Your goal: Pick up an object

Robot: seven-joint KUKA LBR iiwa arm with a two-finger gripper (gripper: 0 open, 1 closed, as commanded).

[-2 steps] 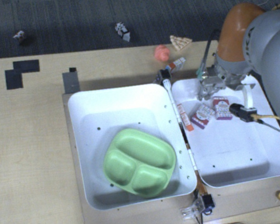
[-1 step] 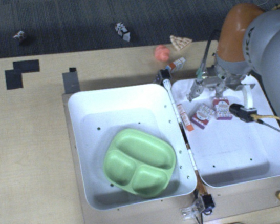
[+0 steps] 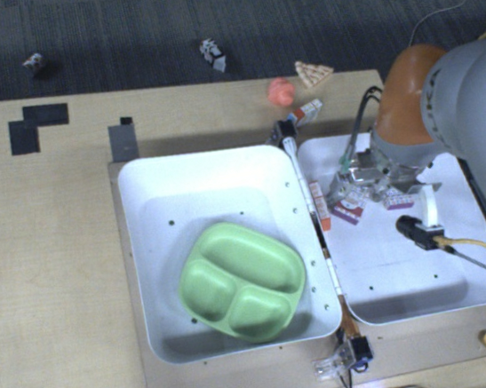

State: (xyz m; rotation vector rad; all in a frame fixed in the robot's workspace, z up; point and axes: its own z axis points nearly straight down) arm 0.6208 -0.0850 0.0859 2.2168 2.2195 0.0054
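Arm (image 3: 472, 102): cut off by the right edge of the frame.
Gripper (image 3: 360, 183): blurred; finger state unreadable.
Small items (image 3: 346, 212) beneath it: too small to identify.

The pale wooden bench (image 3: 50, 287) looks matt and smooth. Both shallow white plastic bins (image 3: 150, 202) have a soft sheen. The light green divided plastic plate (image 3: 241, 278) looks smooth and slightly glossy. The arm's grey casing (image 3: 481, 101) is smooth, its orange band (image 3: 406, 107) faintly shiny.

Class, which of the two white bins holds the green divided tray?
The left bin; the green tray lies in it, while the gripper is over the right bin.
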